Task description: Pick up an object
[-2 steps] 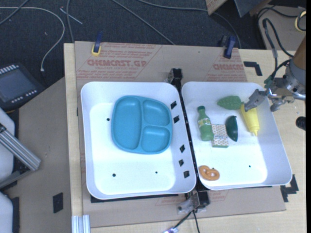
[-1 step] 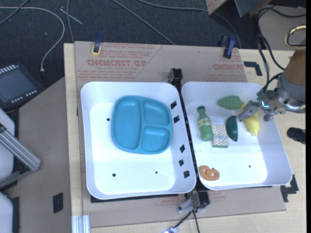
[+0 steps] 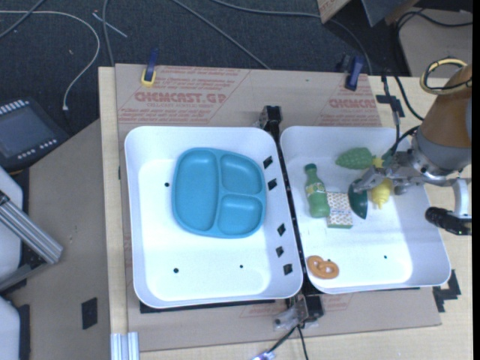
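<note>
My gripper is low in the right bin, over the dark teal object beside the yellow piece; can't tell its grip state.

Left bin: the centre was occupied by a blue divided plate; open floor was left along the near edge and the left wall. Right bin: the upper middle was crowded by a green bottle, a small patterned packet, a green leaf-shaped piece, a dark teal object and a yellow object, set close together. The gripper and arm were placed over this cluster from the right. A pretzel was lodged at the near left corner. Free floor was left across the near right part of the bin. The divider between the bins was lined with black clips.
</note>
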Robot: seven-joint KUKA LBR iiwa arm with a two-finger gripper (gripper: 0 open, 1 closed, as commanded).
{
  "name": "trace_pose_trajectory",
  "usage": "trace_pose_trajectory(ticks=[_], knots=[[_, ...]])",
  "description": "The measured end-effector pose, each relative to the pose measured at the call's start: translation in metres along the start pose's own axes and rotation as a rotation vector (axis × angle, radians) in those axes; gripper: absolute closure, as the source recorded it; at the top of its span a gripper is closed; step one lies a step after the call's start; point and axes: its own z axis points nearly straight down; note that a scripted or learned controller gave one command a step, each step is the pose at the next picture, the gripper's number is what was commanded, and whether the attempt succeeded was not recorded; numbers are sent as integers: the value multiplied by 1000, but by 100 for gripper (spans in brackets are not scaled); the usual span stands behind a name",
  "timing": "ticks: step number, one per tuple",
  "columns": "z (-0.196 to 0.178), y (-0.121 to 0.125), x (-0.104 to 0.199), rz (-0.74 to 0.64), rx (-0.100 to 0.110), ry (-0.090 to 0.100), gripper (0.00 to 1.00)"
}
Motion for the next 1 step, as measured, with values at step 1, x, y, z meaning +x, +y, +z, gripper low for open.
trace_pose_trajectory(ticks=[1], knots=[[12, 0, 1, -1, 5, -5, 0]])
